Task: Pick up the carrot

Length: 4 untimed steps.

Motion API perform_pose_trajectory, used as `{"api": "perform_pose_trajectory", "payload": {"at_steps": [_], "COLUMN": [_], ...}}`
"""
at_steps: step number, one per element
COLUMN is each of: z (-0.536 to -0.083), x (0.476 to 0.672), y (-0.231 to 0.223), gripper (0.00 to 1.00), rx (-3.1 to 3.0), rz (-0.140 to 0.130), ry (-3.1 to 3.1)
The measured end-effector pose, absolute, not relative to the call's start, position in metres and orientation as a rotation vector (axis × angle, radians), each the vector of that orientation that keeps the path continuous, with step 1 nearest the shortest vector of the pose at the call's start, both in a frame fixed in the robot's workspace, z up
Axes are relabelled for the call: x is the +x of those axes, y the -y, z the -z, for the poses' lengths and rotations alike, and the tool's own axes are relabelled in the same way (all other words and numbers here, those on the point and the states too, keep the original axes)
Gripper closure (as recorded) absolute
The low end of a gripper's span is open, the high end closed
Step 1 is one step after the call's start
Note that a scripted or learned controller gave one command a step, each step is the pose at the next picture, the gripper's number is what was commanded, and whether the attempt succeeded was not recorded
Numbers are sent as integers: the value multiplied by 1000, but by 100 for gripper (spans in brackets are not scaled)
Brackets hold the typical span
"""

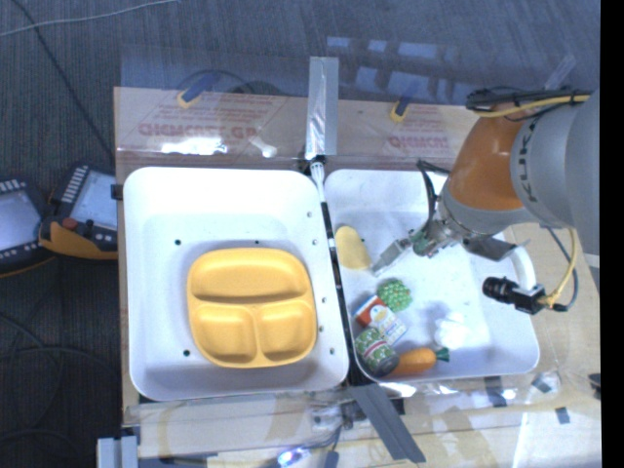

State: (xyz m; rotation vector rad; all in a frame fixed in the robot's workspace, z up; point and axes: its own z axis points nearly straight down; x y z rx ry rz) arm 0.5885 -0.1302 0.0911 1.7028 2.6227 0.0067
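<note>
I see my arm (531, 164) coming in from the right over the right bin (507, 359), its grey body and orange band high in the view, with the wrist angled down and to the left. The gripper (390, 254) hangs over the upper middle of that bin, its slim fingers pointing left toward the bin's dividing wall. I cannot tell how far apart the fingers stand, and I see nothing held between them.

The carrot (416, 361) lies well below the gripper and slightly to its right, near the bin's front wall. It is orange, lying roughly level, with a bit of green at its right end. Touching its left end is a dark green round item (374, 347). Just left of the fingertips sits a yellow piece (352, 248); below them a green textured ball (393, 293). A white lump (450, 331) rests down and to the right. Far left of the gripper, the other bin (156, 213) carries a yellow divided tray (253, 305).
</note>
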Motion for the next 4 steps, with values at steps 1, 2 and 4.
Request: {"api": "perform_pose_trajectory", "payload": {"at_steps": [1, 2, 4], "z": [-102, -150, -182], "x": [590, 623, 526], "y": [129, 144, 28], "gripper": [100, 100, 100], "rx": [1704, 1659, 2460], "rz": [-14, 0, 7], "ry": [-2623, -2666, -1960]}}
